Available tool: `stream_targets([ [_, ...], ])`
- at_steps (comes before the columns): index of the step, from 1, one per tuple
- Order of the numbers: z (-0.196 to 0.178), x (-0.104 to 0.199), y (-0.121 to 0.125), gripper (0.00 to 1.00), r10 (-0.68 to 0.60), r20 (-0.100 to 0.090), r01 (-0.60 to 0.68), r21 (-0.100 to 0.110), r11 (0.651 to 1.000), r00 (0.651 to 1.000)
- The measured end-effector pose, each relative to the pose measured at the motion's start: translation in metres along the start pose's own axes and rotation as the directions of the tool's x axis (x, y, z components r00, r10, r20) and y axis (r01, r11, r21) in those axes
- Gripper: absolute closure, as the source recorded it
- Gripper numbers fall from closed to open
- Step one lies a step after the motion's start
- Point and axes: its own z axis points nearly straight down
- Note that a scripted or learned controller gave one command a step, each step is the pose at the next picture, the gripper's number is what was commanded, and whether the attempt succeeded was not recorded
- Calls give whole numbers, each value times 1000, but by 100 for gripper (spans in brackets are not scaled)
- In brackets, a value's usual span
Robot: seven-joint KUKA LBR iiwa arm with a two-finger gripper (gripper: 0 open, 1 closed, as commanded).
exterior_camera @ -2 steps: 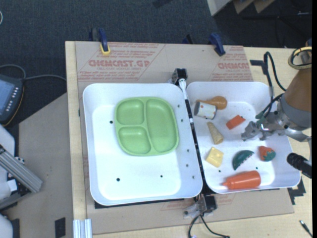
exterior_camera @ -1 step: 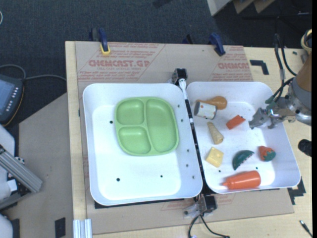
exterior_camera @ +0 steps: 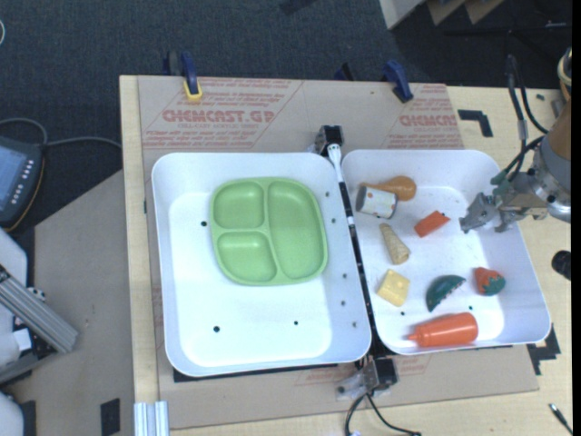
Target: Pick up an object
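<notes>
White bins sit side by side on the counter. Left bin holds a green sectioned plate. Right bin holds the loose objects: an orange-and-white piece at upper left, a small red-orange block, a tan cone, a yellow wedge, a dark green piece, a red piece, and an orange carrot along the lower edge. End effector hangs over the bin's right side, fingers spread wide, nothing between them.
</notes>
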Motion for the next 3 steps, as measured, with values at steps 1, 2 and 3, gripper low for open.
stream_targets([
  [1,4,58,12,100,-5,-4,5,5,1000,1000],
  [2,11,113,30,100,-5,-2,5,2,1000,1000],
  [3,5,166,50,100,-5,-3,5,0,1000,1000],
])
